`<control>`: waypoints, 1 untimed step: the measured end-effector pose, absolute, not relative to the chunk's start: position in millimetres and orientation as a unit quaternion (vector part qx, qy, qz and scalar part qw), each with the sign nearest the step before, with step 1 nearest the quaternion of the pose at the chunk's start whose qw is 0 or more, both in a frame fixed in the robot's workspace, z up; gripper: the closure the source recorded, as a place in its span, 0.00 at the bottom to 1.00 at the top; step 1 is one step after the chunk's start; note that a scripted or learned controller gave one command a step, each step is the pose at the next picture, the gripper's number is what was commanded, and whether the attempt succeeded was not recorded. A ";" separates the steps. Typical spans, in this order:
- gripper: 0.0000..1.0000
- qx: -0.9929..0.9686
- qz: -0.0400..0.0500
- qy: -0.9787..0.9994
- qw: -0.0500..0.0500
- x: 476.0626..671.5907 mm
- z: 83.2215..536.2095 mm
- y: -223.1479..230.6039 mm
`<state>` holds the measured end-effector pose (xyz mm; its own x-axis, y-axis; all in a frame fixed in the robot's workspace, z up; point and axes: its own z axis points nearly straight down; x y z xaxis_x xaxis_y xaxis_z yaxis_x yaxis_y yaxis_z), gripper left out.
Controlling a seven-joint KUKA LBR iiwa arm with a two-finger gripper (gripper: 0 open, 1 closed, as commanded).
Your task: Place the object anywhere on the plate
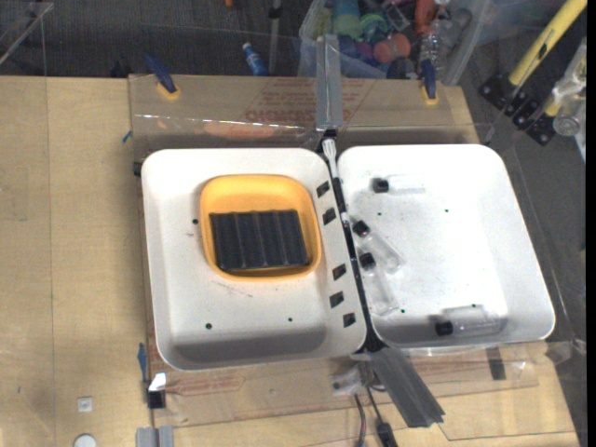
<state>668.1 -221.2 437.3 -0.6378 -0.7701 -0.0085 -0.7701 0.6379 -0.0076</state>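
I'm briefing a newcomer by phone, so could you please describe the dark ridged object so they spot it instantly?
Find the left white bin. Inside sits an orange plate, and the dark ridged block lies flat on it, the bin's lone black, grooved thing.

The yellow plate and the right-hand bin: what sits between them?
In the camera view, the left bin's white floor, then the divider with black clips where the bins meet.

We count two white bins: the left bin (pixel 172 250) and the right bin (pixel 484 240). One orange plate (pixel 212 203) sits near the left bin's middle, bearing one dark ribbed object (pixel 258 240). Along the right bin's edges we make out perhaps four small clear pieces, too faint to count surely.
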 end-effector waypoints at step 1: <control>1.00 -0.593 -0.002 0.805 0.005 668.1 436.6 -221.1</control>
